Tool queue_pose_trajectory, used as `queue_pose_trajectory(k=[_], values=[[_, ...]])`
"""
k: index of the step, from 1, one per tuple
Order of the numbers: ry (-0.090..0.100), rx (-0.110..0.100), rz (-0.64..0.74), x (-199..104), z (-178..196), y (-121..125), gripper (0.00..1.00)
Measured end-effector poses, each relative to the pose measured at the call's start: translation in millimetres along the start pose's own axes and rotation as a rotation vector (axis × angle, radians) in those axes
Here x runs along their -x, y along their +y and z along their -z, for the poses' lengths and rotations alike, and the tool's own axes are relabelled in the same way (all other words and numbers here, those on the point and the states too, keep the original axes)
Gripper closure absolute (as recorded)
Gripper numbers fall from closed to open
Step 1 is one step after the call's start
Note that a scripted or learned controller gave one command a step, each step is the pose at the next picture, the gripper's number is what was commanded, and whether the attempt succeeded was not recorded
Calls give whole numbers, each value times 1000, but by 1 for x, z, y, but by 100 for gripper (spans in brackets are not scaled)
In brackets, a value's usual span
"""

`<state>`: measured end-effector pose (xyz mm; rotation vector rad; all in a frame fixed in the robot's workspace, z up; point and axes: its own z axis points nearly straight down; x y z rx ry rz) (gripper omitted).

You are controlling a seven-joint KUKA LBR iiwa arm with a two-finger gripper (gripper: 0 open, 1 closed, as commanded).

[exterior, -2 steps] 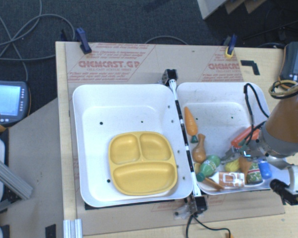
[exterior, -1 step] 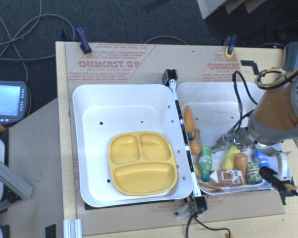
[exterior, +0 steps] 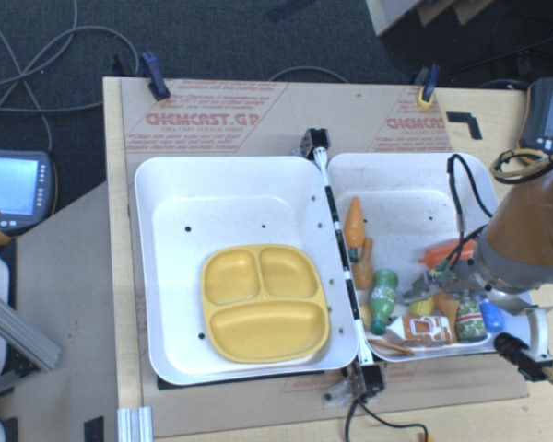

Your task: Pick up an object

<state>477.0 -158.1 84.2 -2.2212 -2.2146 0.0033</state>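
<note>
The gripper [exterior: 442, 288] sits low in the right bin [exterior: 396, 178], grip unclear. Carrot [exterior: 353, 222], green bottle [exterior: 382, 297] and carton [exterior: 424, 328] crowd it.

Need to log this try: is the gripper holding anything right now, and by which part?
It cannot be told. The arm reaches over the right bin above the pile of small items, and it hides the point of any hold.

You have a pale wooden bench [exterior: 120, 247] topped with a brown printed cardboard sheet [exterior: 258, 118], held by two blue clamps [exterior: 153, 74] along its far edge. Two shallow white plastic bins [exterior: 166, 247] sit side by side on it.
</note>
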Motion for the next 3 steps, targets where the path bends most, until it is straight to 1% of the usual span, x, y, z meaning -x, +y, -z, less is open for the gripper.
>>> queue_pose_trajectory(k=[1, 2, 3], values=[[-2, 7, 2, -1, 11, 3, 100], [-6, 11, 8, -41, 9, 47, 100], [1, 19, 17, -151, 107, 88, 100]])
